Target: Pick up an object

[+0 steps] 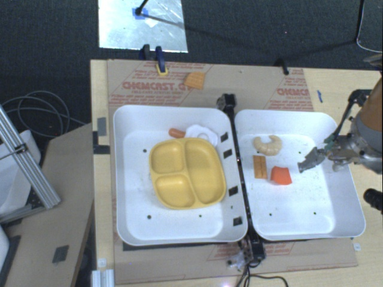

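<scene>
**Two bins, with my gripper over the right one**

Left bin [128, 160]: a yellow divided plate [187, 173] lies near the middle. Just behind it sit a small orange sausage-shaped piece [176, 133] and a white object [202, 134], both close to the plate's far rim.

Right bin [335, 220]: a pale curved pastry [267, 144] lies toward the far left. Nearer the camera, a brown bar [260, 167] and an orange-red block [281, 175] lie side by side, close but apart.

My gripper [311, 159] hangs over the right bin, to the right of the orange-red block, with nothing between its fingers; how far they are parted I cannot tell.
</scene>
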`<state>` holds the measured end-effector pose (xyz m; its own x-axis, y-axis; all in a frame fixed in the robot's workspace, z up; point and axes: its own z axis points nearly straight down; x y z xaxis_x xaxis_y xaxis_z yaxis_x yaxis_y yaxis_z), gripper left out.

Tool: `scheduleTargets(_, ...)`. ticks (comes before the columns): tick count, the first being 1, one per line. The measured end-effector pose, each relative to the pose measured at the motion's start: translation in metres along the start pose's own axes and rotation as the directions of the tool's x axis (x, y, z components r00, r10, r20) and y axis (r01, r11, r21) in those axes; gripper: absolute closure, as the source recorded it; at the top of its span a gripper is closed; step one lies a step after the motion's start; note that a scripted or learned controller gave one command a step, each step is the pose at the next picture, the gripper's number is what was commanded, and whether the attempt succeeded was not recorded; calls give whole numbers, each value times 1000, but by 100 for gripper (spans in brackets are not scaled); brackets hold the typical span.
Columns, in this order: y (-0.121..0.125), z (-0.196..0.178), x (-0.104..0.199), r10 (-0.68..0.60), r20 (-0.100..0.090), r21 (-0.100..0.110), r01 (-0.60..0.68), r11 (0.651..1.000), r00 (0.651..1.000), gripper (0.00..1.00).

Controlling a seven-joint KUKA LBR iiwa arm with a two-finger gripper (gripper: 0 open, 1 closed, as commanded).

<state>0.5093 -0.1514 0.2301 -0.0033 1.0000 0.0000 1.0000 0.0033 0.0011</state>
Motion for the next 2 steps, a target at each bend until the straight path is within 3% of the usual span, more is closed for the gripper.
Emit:
scheduleTargets(1, 45, 83, 4, -3, -1, 5, 3, 1000, 1000, 0)
scheduleTargets(2, 78, 142, 15, -4, 0, 1, 4, 1000, 1000, 0)
